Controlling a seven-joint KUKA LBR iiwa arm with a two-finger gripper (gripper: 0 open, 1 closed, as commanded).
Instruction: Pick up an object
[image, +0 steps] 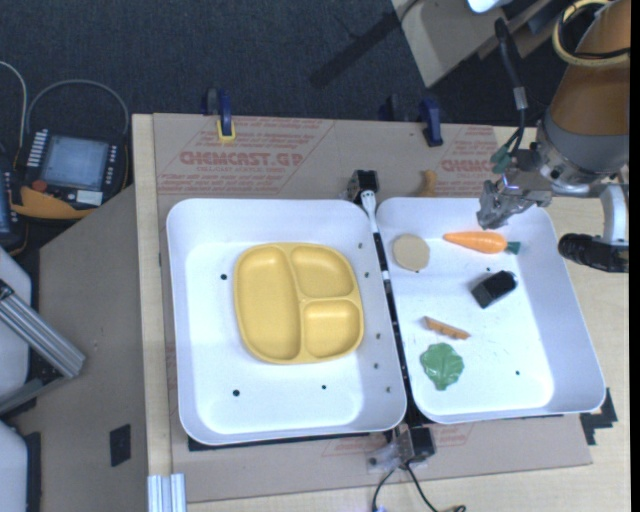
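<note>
Orange carrot (476, 241) lies at the back of the right bin (560, 340), just beside the gripper (495, 208) hovering at its left end; whether the fingers are open, I cannot tell. Nearby lie a tan disc (410, 252), black block (493, 288) and green broccoli (441, 364). A yellow tray (297, 302) fills the left bin (200, 330).

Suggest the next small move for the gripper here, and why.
Probably a short drop straight down: the gripper hovers at the far edge of the right bin, just above the carrot, holding nothing visible.
</note>
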